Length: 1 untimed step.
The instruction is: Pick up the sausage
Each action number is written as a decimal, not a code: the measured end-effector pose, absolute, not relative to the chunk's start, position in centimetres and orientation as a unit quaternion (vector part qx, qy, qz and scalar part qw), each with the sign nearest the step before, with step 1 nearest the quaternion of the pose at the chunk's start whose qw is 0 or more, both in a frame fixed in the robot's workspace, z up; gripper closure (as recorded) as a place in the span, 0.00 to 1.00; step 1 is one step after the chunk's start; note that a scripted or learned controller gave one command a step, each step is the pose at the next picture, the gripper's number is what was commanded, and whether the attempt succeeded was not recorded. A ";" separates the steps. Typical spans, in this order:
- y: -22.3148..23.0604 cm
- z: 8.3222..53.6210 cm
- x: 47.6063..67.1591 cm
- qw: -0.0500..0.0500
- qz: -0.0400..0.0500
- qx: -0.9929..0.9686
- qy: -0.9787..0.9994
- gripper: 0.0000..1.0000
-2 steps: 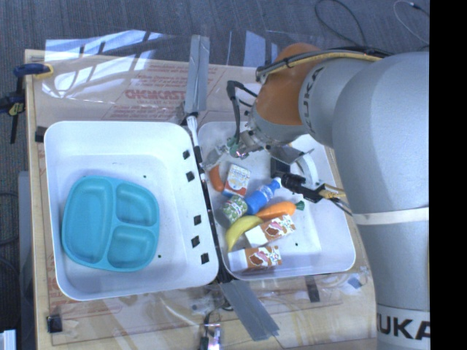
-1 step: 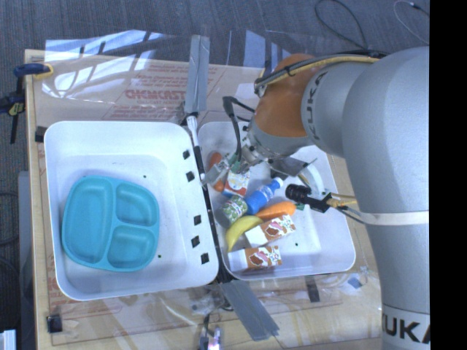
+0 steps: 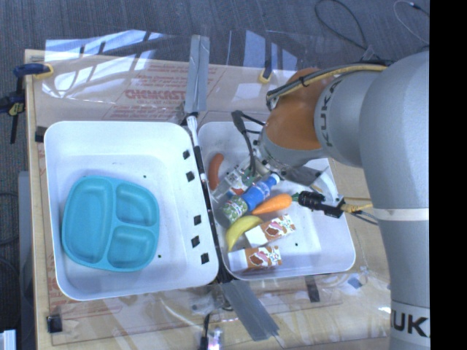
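1. Approach step, I judge; gripper (image 3: 244, 172) low in right bin (image 3: 343, 257); can't tell its state.
2. Sausage (image 3: 216, 168) lies just left of gripper, near divider; nothing seen gripped.
3. Next: I'd shift left, centre over sausage, then close.

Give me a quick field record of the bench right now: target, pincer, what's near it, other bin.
target: sausage, lying in the right bin near its left wall
pincer: low over the right bin, just right of the sausage
beside target: bottle, carrot, banana, two snack packets
left bin: holds a blue divided plate
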<state>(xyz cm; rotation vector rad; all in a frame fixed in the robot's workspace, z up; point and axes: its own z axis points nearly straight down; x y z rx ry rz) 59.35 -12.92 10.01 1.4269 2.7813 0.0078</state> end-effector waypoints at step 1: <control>-12.2 9.8 65.7 0.008 -0.004 0.408 0.913 0.00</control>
